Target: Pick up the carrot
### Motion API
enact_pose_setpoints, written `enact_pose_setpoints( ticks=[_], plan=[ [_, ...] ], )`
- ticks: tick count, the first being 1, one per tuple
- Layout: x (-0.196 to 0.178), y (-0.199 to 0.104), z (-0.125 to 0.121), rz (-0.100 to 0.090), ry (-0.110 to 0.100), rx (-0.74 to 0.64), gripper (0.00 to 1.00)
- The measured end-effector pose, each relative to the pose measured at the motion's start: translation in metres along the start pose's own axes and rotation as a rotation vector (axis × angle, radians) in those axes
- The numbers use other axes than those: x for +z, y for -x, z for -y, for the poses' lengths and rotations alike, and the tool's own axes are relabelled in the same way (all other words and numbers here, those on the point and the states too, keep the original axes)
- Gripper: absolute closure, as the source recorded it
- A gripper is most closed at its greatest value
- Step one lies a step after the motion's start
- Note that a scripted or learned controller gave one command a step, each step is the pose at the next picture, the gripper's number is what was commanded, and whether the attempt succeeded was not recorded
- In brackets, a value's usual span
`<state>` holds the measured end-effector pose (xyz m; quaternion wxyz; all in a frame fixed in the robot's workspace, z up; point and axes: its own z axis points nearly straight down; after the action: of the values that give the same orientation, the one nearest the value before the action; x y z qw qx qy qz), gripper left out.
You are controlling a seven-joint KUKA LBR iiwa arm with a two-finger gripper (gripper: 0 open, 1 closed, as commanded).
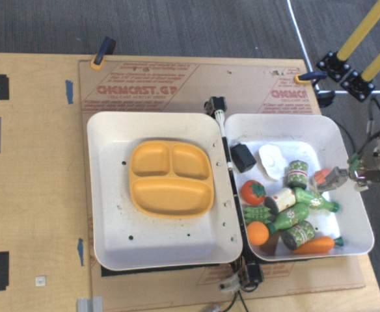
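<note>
The carrot (315, 245), orange with a small green tip at its right end, lies flat along the front wall of the right bin (355, 203). It lies beside a dark can (296, 234). My gripper (337, 177) reaches in over the bin's right rim, low and well behind the carrot. It is close to a small red-orange toy (320, 174) and a green-labelled can (297, 172). The carrot is apart from the gripper and nothing touches it from above.
The right bin also holds a green bottle (312, 201), a red tomato (252, 191), an orange (257, 233), a white piece (271, 158) and a black block (243, 156). In the left bin (105, 174) sits a yellow divided plate (171, 178).
</note>
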<state>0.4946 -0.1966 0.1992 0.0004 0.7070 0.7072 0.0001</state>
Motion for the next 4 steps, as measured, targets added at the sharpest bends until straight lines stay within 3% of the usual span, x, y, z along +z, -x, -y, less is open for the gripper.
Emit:
enact_pose_setpoints(
  ticks=[1,2,3,4],
  plan=[
    [-0.01,0.0,-0.001,0.001,0.002,0.0,1.0],
    [-0.056,-0.019,0.015,0.0,0.001,0.199,1.0],
    [-0.059,-0.008,0.015,0.001,0.001,0.313,1.0],
    [0.004,-0.081,0.015,-0.001,-0.003,0.355,1.0]
  ],
)
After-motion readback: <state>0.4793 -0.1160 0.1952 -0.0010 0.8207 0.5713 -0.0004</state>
